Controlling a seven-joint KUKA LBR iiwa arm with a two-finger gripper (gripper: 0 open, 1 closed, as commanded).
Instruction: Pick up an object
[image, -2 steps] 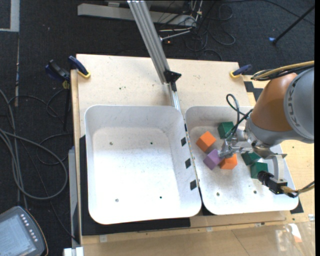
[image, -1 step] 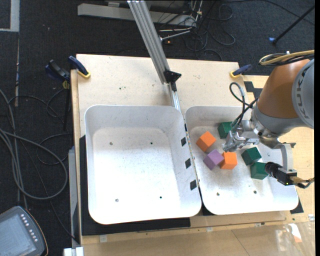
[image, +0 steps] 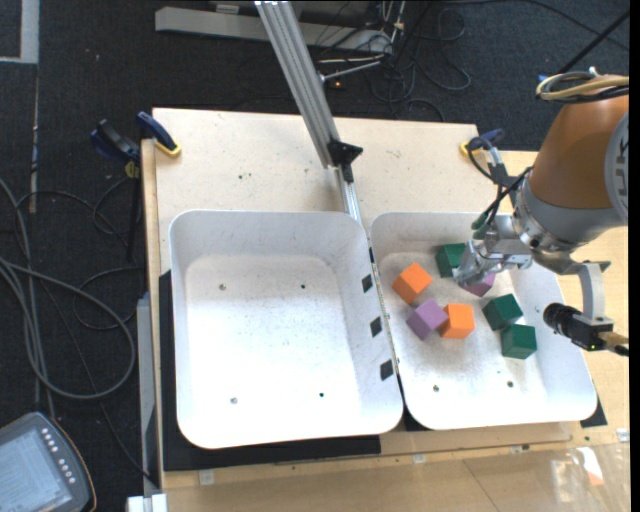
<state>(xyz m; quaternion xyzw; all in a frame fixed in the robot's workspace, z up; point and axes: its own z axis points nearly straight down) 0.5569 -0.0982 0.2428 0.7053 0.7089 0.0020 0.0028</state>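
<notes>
My gripper (image: 478, 268) is low over the back of the right bin (image: 500, 405), reaching in from the right. Directly under it a purple block (image: 483, 287) peeks out, mostly hidden by the gripper. A dark green block (image: 449, 258) sits just to its left, touching or nearly touching the gripper. In the bin's middle lie an orange block (image: 411, 281), a purple block (image: 427, 318) and a second orange block (image: 460, 321) pressed against it. Two more green blocks (image: 502, 310) (image: 519, 342) lie to the right of those.
The left bin (image: 200, 300) sits beside the right one, with a shared ridge between them. A slanted metal pole (image: 305, 85) ends at the back of that ridge. Blue clamps (image: 150, 128) (image: 485, 142) grip the bench's back corners.
</notes>
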